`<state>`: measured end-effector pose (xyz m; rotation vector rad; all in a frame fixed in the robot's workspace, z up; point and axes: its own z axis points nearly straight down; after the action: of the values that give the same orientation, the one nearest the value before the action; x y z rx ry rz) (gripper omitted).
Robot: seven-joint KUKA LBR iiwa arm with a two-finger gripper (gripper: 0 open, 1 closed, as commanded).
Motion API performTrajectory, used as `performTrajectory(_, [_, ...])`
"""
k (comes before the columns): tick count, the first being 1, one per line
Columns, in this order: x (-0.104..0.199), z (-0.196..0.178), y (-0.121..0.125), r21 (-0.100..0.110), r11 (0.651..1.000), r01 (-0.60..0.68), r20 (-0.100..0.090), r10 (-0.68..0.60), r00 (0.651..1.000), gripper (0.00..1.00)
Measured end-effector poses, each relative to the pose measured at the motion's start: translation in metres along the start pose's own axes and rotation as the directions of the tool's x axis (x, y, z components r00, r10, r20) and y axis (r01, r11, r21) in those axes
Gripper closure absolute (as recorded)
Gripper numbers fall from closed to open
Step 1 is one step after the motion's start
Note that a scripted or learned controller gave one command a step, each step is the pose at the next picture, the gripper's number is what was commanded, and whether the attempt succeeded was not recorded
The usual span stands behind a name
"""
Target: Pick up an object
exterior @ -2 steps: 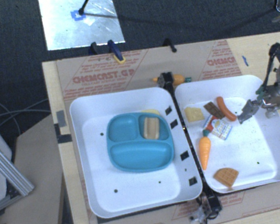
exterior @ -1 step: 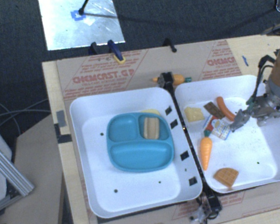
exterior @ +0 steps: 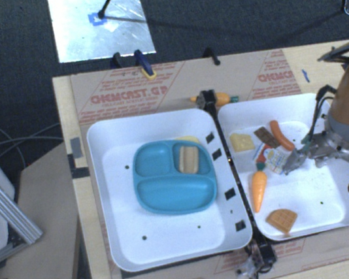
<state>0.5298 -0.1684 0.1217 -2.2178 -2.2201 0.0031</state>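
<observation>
Toy carrot (exterior: 258, 189) lies loose in the right bin (exterior: 332, 212) with a waffle (exterior: 282, 219) and sausage (exterior: 281, 135). Gripper (exterior: 290, 162) hangs low over a small packet (exterior: 275, 161); I cannot tell how the jaws stand. Nothing looks lifted yet.

The right bin (exterior: 345, 206) crowds its upper left with a sausage (exterior: 281, 135), cheese slice (exterior: 242, 141) and carrot (exterior: 258, 189); a waffle (exterior: 282, 220) sits near the front; its right floor lies open; a blue tray (exterior: 168, 179) fills the left bin's (exterior: 121, 237) middle.
</observation>
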Motion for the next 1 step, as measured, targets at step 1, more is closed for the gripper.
performTrajectory(1, [0.0005,0.0393,0.0002,-0.002,1.000,0.001,0.000,-0.001,1.000,0.00])
